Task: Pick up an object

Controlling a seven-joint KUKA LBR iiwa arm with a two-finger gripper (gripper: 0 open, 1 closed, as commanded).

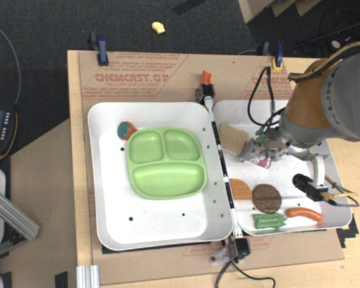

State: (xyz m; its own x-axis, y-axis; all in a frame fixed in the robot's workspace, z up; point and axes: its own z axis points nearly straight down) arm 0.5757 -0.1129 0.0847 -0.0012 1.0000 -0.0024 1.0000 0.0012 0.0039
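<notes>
The camera view looks down on a desk covered with brown board, bearing two white bins side by side. The left bin holds a green plate with three compartments, lying flat near the middle. A small red and teal thing rests just beside the plate's far left corner.

The arm comes in from the right over the right bin, and its jaws sit low over the middle of that bin, towards the left. A pink thing shows at the near edge of the jaws, touching or just under them (which of the two cannot be told). Whether the jaws are wide or narrow also cannot be told, nor whether the pink thing is between them.

A tan slice lies just left of the jaws, close to the wall between the bins. Nearer, a pale orange disc lies against that wall, with a brown disc touching its right side. A green thing lies along the near rim, just under the brown disc, and an orange stick lies to its right
</notes>
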